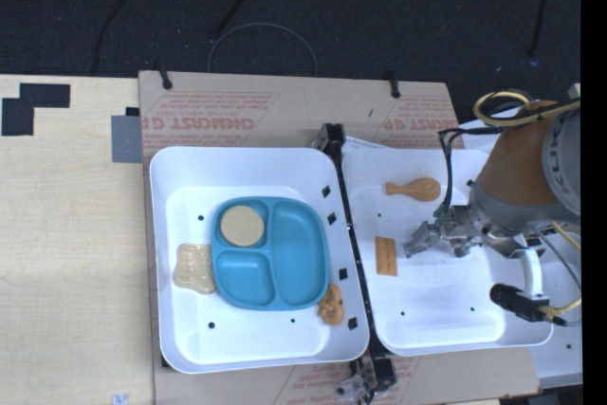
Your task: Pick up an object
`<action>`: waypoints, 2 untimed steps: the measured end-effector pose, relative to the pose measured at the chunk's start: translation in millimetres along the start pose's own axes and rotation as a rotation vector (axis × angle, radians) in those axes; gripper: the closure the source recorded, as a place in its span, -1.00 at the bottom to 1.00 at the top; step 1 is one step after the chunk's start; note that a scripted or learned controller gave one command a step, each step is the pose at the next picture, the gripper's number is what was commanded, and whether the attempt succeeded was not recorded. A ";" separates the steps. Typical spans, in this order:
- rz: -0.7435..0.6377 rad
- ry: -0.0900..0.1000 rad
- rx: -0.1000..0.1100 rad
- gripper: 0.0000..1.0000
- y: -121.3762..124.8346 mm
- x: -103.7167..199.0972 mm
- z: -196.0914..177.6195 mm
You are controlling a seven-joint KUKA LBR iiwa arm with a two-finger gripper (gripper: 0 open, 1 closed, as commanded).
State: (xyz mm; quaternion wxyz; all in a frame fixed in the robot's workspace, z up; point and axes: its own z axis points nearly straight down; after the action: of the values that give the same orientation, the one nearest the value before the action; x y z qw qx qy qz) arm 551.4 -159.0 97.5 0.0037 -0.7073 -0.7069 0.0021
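Tool: my tool (pixel 424 240) hangs low over the right bin (pixel 474 337), in its middle, reached in from the right. I cannot tell how it is set, and I see nothing carried in it.
Arm: my grey arm with its orange band (pixel 517 168) leans in over the right bin's right half, so the tool points left toward the two things lying there.
Nearest thing: an orange-brown block (pixel 385 255) lies flat on the bin floor just left of my tool, near the divider. It sits apart from the tool, not touched. I judge it the likeliest pick, since it is closest and lies free of the walls.
Next nearest: a tan drumstick-shaped piece (pixel 414 190) lies on the far side of the same bin, its thin end pointing left, well clear of the block.
Left bin: the left bin (pixel 180 318) carries a blue sectioned plate (pixel 285 266) in its middle, with a round tan disc (pixel 241 225) resting in the plate's far-left compartment.
Beside the plate: a pale bread-like piece (pixel 194 267) lies against the plate's left edge, and a small brown lump (pixel 330 304) lies at its near-right corner by the divider. Both are out of easy reach from where I hang.
Desk: the bins sit side by side on cardboard (pixel 237 114) on the desk.
Progress: I judge the pick not yet made.
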 end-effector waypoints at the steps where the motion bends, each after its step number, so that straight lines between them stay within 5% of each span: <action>1: 0.005 -0.001 -0.003 1.00 0.5 -1.2 -13.3; 2: 0.004 -0.003 -0.010 1.00 -8.4 -7.0 -64.0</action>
State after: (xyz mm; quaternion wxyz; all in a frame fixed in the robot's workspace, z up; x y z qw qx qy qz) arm 543.5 -166.1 161.6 -0.0009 -0.7087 -0.7055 -0.0003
